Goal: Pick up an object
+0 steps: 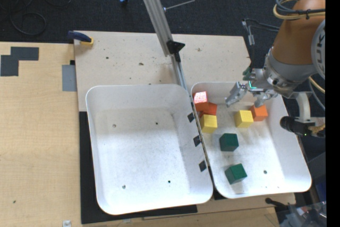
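The grey arm with its orange band reaches in from the right, and its hand [248, 94] hangs over the upper part of the right bin [297, 167]. Its two fingers are spread apart with nothing between them, one finger [234, 96] angled down to the left. Just below the hand sit a yellow cube [245, 118] and, touching it on the right, a small orange cube [260, 112]. Against the bin's left wall lie a pink-white block [200, 97], an orange block [207, 109] just below it, and a second yellow cube [209, 123] beside that. Farther down the bin are two dark green cubes, one [229, 142] near the middle and one [236, 173] lower. The left bin [95, 114] stands alongside on the pale surface [122, 56], and a slanted metal rail [156, 13] rises between the bins.
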Controlling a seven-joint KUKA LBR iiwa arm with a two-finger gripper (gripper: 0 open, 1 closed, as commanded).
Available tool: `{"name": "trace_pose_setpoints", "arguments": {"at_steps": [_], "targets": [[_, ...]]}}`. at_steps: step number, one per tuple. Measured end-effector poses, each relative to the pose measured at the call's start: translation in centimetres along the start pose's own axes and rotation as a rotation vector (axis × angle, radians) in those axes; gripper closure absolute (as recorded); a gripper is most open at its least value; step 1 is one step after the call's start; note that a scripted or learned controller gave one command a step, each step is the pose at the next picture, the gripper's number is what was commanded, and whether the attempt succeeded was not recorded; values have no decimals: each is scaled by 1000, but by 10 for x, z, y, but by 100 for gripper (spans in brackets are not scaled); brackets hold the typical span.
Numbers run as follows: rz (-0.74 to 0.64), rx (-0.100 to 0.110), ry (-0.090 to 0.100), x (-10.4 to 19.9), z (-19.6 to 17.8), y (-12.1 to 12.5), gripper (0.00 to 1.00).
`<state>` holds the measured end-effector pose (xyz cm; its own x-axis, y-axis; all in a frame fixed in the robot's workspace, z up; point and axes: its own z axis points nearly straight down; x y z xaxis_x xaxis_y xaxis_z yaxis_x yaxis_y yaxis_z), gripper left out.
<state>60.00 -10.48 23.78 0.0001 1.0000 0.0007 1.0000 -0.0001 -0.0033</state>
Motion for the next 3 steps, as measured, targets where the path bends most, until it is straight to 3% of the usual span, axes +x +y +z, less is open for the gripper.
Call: {"name": "trace_pose_setpoints", "arguments": {"at_steps": [1, 2, 3], "targets": [[1, 7, 1, -3, 64, -2, 0], [3, -1, 0, -3, 107, 2, 0], [3, -25, -4, -5, 117, 9, 0]]}}
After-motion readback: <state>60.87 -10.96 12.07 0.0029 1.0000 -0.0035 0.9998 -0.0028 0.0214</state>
